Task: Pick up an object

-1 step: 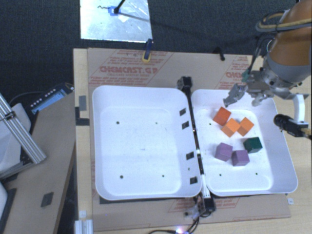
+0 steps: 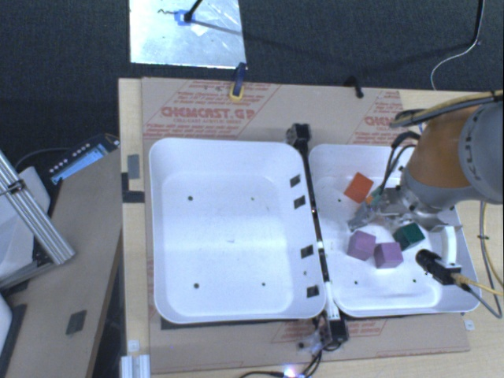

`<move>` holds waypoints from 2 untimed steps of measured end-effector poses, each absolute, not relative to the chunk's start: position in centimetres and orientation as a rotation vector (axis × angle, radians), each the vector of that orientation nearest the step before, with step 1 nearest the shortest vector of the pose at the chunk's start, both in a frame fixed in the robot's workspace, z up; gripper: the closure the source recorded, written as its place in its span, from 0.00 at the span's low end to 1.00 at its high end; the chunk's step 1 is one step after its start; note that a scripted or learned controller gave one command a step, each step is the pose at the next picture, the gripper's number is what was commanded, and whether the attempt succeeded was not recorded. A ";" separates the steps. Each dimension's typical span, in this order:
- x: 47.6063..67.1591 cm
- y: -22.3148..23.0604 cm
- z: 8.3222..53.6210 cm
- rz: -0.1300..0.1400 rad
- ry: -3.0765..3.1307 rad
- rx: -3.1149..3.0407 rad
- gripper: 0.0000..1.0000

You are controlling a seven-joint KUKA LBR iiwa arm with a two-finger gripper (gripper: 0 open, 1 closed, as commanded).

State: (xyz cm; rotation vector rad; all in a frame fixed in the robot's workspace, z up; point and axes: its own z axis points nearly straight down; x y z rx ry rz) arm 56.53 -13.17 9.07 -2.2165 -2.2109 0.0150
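The right bin (image 2: pixel 370 294) holds an orange block (image 2: pixel 358 187), two purple blocks (image 2: pixel 361 244) (image 2: pixel 387 254) and a dark green block (image 2: pixel 409 235). My gripper (image 2: pixel 367 212) reaches down from the arm at the right, low over the bin floor between the orange block and the nearer purple block. Its fingers are small and dark against the bin, and no block shows between them.
The left bin (image 2: pixel 228 231) lies beside the right one, with a black divider (image 2: pixel 311 219) between them. Both rest on a cardboard sheet (image 2: pixel 209 109). Cables (image 2: pixel 453 274) run along the right bin's edge. A metal plate (image 2: pixel 187 20) lies at the back.
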 end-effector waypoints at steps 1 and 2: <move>57.4 -8.1 8.4 -0.002 -2.228 -2.213 0.00; 52.0 -8.6 8.4 0.003 -2.220 -2.219 0.00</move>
